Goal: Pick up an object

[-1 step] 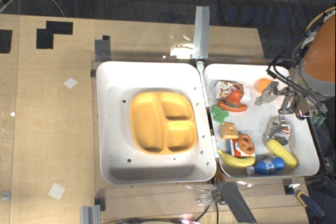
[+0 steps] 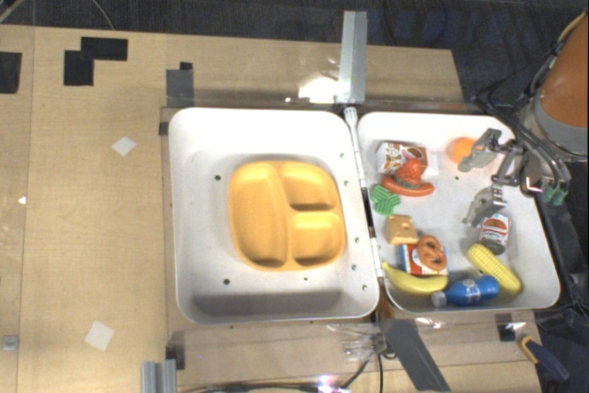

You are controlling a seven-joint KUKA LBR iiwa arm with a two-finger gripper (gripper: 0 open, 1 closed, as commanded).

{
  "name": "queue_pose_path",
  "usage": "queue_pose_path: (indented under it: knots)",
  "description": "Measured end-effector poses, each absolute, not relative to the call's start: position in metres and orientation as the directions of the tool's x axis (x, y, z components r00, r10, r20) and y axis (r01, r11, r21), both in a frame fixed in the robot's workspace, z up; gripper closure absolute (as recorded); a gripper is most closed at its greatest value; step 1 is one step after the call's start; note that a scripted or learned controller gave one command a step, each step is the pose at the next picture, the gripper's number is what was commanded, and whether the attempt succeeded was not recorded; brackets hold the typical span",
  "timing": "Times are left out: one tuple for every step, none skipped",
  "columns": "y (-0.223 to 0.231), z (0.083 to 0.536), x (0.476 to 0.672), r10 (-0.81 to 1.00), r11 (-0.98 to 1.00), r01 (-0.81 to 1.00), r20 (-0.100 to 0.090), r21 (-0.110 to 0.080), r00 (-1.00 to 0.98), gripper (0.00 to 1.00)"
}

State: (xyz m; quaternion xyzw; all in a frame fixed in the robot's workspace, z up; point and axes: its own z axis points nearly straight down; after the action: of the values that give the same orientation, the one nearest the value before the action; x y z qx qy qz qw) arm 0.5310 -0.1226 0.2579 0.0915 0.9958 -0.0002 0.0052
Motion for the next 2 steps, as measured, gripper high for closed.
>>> queue_pose_path:
  knots:
    - [-0.142, 0.29, 0.527, 0.202, 0.979, 0.202, -0.013, 0.0, -0.979, 0.0]
    - [-0.18, 0.196, 0.512, 0.349, 0.937, 0.349, -0.003, 0.001, -0.937, 0.0]
